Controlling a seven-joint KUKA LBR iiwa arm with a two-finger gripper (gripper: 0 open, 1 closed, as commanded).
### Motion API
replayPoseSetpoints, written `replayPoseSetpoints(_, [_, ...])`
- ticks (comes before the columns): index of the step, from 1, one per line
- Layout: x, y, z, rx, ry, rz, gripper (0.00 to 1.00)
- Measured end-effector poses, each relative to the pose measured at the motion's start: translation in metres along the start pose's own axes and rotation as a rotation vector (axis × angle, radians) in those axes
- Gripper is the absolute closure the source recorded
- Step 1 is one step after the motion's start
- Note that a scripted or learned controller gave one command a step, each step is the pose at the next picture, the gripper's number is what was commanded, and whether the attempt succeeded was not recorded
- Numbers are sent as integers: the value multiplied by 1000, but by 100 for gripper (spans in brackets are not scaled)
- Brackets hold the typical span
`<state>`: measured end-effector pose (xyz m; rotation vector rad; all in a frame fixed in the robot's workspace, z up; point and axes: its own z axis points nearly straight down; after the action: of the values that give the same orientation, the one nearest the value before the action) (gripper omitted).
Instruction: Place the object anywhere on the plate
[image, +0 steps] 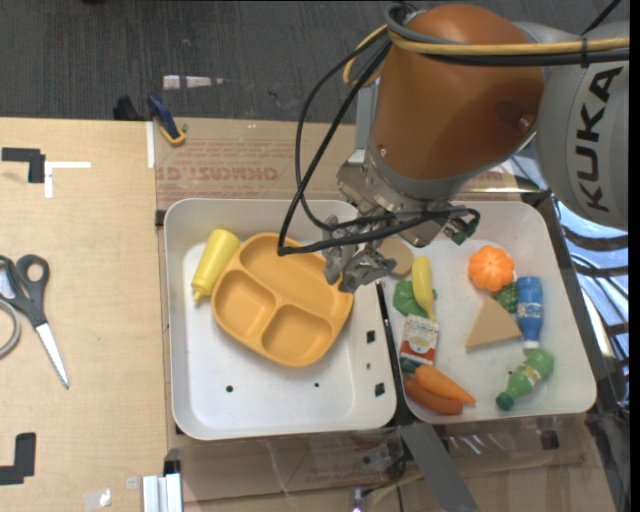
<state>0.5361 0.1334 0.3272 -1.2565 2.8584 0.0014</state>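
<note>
A yellow plate (268, 300) with three compartments lies in the left bin (280, 405), and nothing lies on it. Against the plate's upper left edge rests a yellow squeeze bottle (213, 262). My gripper (352, 268) hangs low over the plate's right rim, near the wall between the two bins. The big orange wrist above hides much of it. I see no object in the gripper.
The right bin (565, 390) holds an orange (491, 268), a blue bottle (529, 308), a tan wedge (492, 326), a green bottle (525, 380), a carrot (440, 383), a small carton (419, 338) and a yellow banana-like piece (423, 283). Scissors (35, 310) lie on the bench at left.
</note>
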Motion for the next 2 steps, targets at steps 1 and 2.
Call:
replayPoseSetpoints(1, [-17,49,30,-7,16,28,100])
replayPoseSetpoints(2, [-17,49,29,-7,16,28,0])
